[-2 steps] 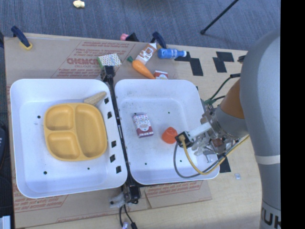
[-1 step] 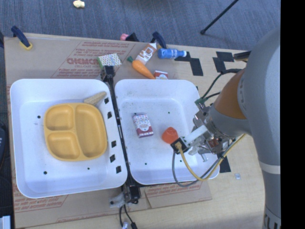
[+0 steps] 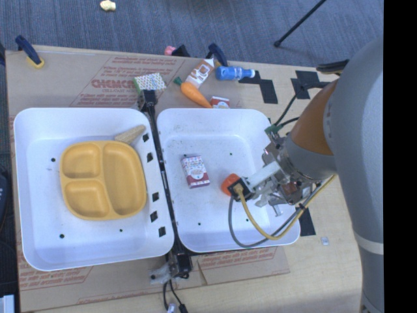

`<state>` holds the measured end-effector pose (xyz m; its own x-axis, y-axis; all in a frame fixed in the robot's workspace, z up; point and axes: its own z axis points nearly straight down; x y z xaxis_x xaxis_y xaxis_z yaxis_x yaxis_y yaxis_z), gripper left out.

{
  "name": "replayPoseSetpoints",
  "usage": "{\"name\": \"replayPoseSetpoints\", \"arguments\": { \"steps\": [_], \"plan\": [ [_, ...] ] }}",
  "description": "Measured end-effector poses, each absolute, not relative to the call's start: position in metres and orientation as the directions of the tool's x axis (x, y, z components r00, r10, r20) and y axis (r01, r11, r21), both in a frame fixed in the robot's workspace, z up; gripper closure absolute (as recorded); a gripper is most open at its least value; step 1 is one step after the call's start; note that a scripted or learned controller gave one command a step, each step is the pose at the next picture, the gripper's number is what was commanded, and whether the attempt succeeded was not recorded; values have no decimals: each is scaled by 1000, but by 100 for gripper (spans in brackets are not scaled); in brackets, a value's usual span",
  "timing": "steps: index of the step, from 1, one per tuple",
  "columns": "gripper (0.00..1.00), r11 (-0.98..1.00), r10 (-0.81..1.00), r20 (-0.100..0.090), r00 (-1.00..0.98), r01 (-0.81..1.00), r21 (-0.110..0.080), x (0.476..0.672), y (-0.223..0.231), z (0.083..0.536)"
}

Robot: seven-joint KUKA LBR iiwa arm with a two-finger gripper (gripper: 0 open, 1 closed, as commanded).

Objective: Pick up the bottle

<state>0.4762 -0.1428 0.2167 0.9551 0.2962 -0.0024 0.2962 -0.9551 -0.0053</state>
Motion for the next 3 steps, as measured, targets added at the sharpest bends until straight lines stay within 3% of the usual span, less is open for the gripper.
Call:
{"name": "replayPoseSetpoints", "arguments": {
  "steps": [1, 2, 3],
  "plan": [
    [100, -979, 204, -4, 979, 204, -6, 475, -182, 141],
    [100, -966, 260, -3, 966, 260, -5, 476, -148, 224],
    [100, -901, 435, -3, 901, 435, -7, 476, -152, 196]
  ]
}}
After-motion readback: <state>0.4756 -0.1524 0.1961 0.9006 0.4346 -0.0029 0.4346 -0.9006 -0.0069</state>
